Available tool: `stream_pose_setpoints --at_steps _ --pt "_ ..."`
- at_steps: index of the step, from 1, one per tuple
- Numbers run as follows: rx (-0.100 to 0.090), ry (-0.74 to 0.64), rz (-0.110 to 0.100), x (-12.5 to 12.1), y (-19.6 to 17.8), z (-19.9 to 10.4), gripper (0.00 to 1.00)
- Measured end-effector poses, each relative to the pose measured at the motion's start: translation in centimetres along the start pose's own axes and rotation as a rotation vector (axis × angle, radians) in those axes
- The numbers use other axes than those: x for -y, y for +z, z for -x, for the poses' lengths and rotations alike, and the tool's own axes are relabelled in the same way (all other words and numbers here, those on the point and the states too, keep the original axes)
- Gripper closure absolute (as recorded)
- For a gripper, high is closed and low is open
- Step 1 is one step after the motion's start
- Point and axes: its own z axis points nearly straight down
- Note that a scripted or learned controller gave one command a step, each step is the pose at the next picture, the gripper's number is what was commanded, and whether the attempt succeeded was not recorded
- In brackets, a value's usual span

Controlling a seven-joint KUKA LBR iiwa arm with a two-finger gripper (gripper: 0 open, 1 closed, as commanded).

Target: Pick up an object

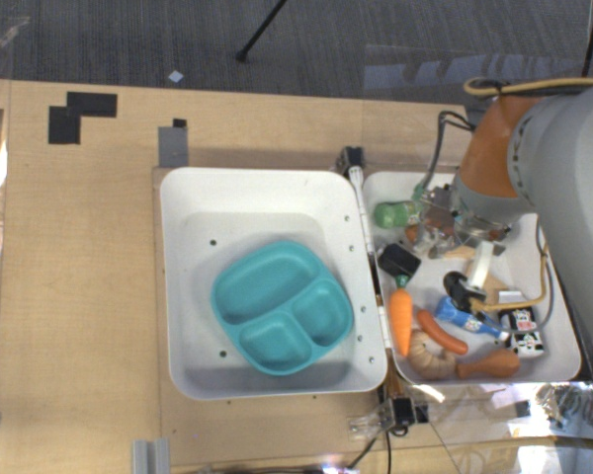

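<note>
Gripper (443,227) of mine, hanging low over the far part of the right bin (563,358), beneath my orange band (486,156); I cannot tell its state from this slant. Landmark: the carrot (401,323), lying lengthwise along that bin's left wall. Beyond the carrot sits a small black block (398,261), and farther still a green object (395,213) just left of my gripper. Right of the carrot lies a red sausage (442,332), then a blue packet (464,319), whose writing is too small to read. A brown piece (486,365) lies near the front wall. Left of the carrot, across the rims, the left bin (183,265) holds a teal divided plate (282,306).
</note>
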Motion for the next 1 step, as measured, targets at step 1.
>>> stream_pose_setpoints --at_steps 1 --pt "-0.003 0.102 -0.005 5.79 -8.89 -3.79 1.0"
